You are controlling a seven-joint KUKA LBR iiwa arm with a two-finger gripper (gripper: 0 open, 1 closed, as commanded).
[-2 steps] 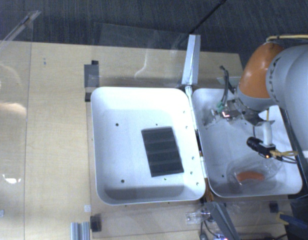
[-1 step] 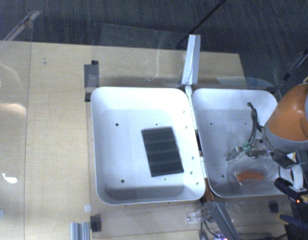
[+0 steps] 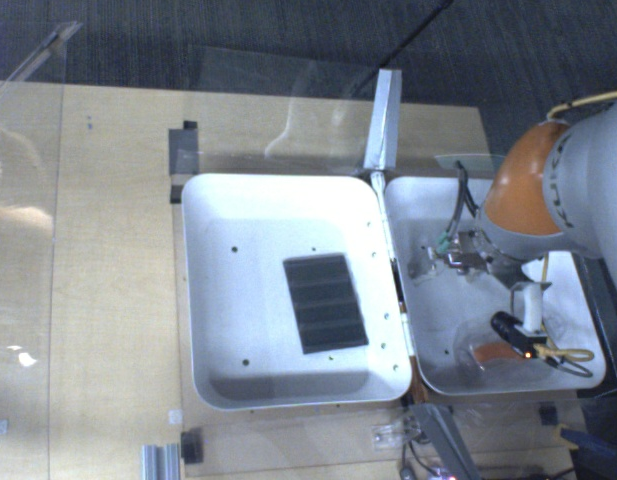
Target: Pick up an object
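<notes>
Dark grey carpet (image 3: 238, 18) along the top, ribbed in texture. Below it, a pale wooden bench top (image 3: 98, 298), light tan and faintly glossy. A clear plastic sheet (image 3: 23, 168) over the left edge of the bench, catching soft white glare. Two small black brackets: one (image 3: 185, 153) toward the far edge, one (image 3: 191, 448) at the near edge. A grey metal post (image 3: 383, 123) upright near the far edge, a thin black cable (image 3: 438, 8) slanting across the carpet above it.
</notes>
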